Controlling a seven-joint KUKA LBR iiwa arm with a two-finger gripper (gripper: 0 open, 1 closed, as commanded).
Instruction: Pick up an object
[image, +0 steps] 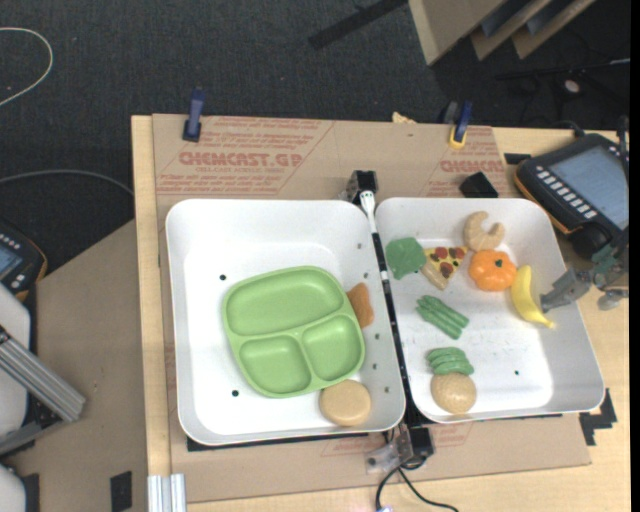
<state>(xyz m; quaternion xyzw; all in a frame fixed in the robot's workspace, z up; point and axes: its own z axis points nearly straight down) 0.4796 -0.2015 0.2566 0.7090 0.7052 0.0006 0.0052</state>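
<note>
Crowding right bin's (575, 385) far edge: fingers (562, 290) beside banana (526, 296).

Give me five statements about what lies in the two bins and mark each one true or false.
1. The green divided plate lies in the left bin. True.
2. The banana lies in the left bin. False: it lies in the right bin, near its right wall.
3. The orange sits beside the banana. True.
4. The pizza slice rests on the green plate. False: it is in the right bin, beside the broccoli.
5. A round tan cookie lies beside the plate's lower right corner. True.
</note>
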